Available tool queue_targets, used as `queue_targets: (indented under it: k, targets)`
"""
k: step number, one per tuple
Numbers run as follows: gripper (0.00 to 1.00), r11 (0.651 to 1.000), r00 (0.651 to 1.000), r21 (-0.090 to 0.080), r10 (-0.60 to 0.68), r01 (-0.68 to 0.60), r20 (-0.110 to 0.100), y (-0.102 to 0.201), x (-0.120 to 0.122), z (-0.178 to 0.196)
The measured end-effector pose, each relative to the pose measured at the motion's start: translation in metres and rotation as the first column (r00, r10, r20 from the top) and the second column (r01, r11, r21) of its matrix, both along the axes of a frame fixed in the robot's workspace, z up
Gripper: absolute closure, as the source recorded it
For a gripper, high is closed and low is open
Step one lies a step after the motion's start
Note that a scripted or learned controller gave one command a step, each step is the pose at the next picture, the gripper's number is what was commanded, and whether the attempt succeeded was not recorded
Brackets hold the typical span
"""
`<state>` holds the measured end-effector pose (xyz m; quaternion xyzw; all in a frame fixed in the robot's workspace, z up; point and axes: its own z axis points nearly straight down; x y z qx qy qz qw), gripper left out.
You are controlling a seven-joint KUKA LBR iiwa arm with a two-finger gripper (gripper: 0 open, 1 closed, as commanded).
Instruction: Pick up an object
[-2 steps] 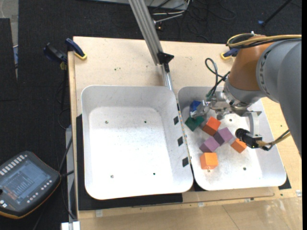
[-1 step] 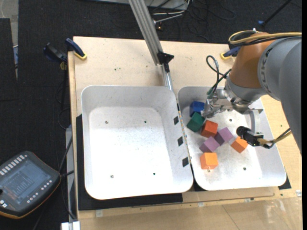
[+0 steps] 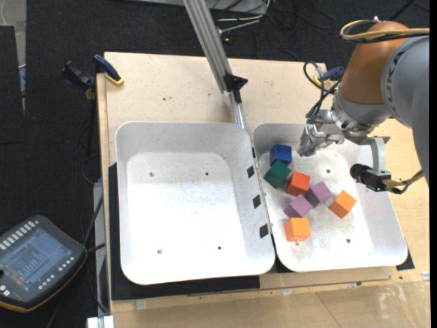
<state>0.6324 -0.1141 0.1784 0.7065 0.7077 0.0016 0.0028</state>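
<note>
Dark flooring surrounds the pale bench (image 3: 177, 87), which carries two shallow white bins side by side. Locate the gripper (image 3: 307, 144) over the right bin (image 3: 369, 244), near that bin's 11 o'clock corner; you cannot tell from this angle whether its fingers are apart or together, and nothing is visibly between them. The grey arm (image 3: 382, 67) with its orange band enters from 3 o'clock.

Working outward from the gripper, note the blue cube (image 3: 280, 154) just beside it at 8 o'clock. The green cube (image 3: 276, 175) sits below the blue one, apparently touching it. An orange-red cube (image 3: 298, 182) adjoins the green cube at 3 o'clock. Two purple cubes (image 3: 308, 200) lie below it, and an orange cube (image 3: 342, 203) sits at 3 o'clock of them. A second orange cube (image 3: 297, 229) lies nearest the front rim.

The left bin (image 3: 136, 142) sits at 9 o'clock of the right bin. A handheld control pendant (image 3: 37, 262) rests on the floor at 7 o'clock.
</note>
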Motion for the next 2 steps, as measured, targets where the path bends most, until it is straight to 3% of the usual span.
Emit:
queue_targets:
  k: [1, 2]
  targets:
    - [1.0, 1.0, 1.0, 0.0, 0.0, 0.0, 0.001, 0.0, 0.002, 0.045]
    - [1.0, 1.0, 1.0, 0.003, 0.007, -0.007, -0.005, 0.057, -0.002, 0.054]
